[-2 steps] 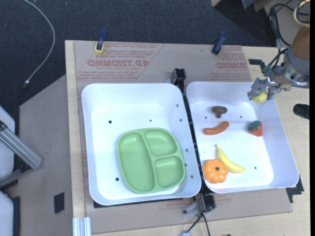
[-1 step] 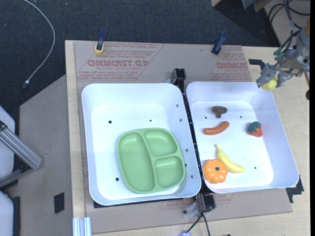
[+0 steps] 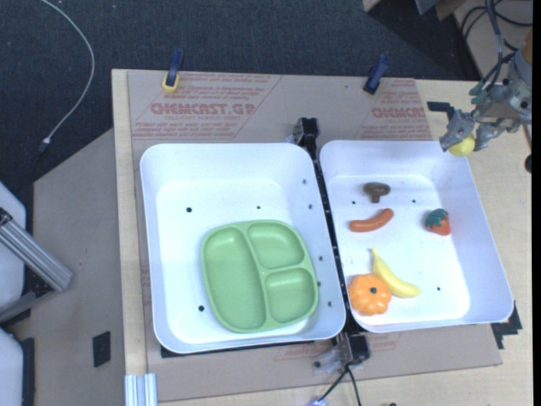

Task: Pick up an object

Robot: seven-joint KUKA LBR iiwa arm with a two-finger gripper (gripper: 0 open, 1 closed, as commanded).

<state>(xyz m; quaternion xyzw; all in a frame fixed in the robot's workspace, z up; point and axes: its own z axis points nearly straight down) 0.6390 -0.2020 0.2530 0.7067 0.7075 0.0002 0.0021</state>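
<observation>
We read "CHEMCAST GP" in red on the brown counter (image 3: 254, 108). The smooth left bin (image 3: 169, 227) holds a green three-part tray (image 3: 259, 274). The right bin (image 3: 482, 252) holds pumpkin (image 3: 370, 294), banana (image 3: 394, 277), sausage (image 3: 371, 220), strawberry (image 3: 437, 221), mushroom (image 3: 376, 191). Above its far corner, the tool (image 3: 463, 142) clasps a lemon (image 3: 461, 147).
</observation>
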